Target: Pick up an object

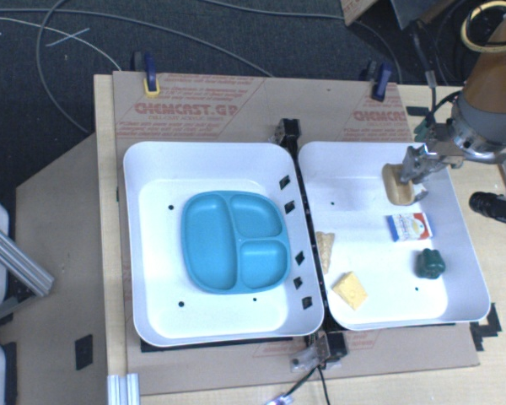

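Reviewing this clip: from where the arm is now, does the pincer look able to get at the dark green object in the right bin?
Probably yes. The dark green object lies alone on open bin floor, apart from the small carton, with nothing above it; the pincer hovers nearby.

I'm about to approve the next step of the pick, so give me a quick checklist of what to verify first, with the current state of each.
1. Tool is over the right bin: ok.
2. Tool is lined up with a target: ok, it sits at the tan object near the bin's far side.
3. Object secured between the fingers: cannot tell.
4. Neighbours stand apart from the target: ok, the small red, white and blue packet and the dark green object lie nearer the front.
5. Yellow block is out of the way: ok, front left of the bin.
6. Blue divided tray stays out of the path: ok, it lies in the left bin.
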You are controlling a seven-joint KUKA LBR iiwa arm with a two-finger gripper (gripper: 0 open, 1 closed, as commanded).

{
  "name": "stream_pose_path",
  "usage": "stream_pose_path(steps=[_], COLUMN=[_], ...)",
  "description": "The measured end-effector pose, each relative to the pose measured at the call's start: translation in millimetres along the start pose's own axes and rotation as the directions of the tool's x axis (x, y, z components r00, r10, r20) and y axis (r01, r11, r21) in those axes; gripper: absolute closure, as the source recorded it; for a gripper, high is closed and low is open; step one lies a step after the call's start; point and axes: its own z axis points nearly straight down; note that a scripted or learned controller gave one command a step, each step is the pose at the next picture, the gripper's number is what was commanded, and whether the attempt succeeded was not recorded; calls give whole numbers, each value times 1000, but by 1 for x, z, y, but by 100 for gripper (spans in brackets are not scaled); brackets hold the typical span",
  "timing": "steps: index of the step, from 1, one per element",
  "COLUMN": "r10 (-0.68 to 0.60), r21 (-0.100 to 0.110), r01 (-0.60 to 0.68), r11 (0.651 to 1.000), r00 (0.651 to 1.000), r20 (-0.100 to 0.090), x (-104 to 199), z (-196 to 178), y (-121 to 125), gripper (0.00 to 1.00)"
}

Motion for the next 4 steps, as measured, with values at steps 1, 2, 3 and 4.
stream_pose_path(steps=[1,2,3,4], r10=[0,-4,-5,-6], r21=[-1,7,10,6], r01=[0,4,5,6], r11=[1000,1000,1000,1000], r00=[1000,1000,1000,1000], r20=[0,-4,-5,-5], x=[0,46,98,155], z=[-55,-56,-36,-37], y=[2,2,0,7], gripper=[100,100,100,100])
